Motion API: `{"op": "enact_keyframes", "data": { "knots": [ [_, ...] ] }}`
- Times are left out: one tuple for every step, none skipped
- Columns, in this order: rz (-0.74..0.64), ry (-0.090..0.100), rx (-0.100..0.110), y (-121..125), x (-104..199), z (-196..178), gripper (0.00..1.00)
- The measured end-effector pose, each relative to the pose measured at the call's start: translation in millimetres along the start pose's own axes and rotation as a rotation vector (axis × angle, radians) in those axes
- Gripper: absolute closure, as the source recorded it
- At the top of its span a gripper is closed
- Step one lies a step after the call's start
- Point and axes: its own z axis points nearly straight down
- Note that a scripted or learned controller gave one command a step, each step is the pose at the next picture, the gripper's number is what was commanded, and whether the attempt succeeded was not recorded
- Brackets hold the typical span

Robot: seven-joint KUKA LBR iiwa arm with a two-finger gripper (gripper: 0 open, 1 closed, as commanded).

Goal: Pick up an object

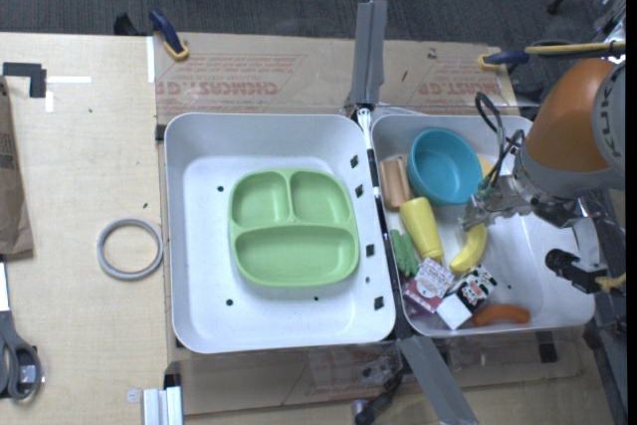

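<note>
Right now my fingers (485,211) hang low in the right bin (537,314), just above the top end of the banana (469,251). It lies below them, its long side running down and a bit left, beside the yellow bottle (422,227). I cannot tell how wide they are. My arm (567,129) leans in from the right, wrist tipped down.
</note>
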Motion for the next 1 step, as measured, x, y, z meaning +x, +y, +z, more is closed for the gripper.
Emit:
{"op": "enact_keyframes", "data": {
  "knots": [
    [-0.167, 0.004, 0.021, 57.7, 67.9, -87.3, 1.00]
  ]
}}
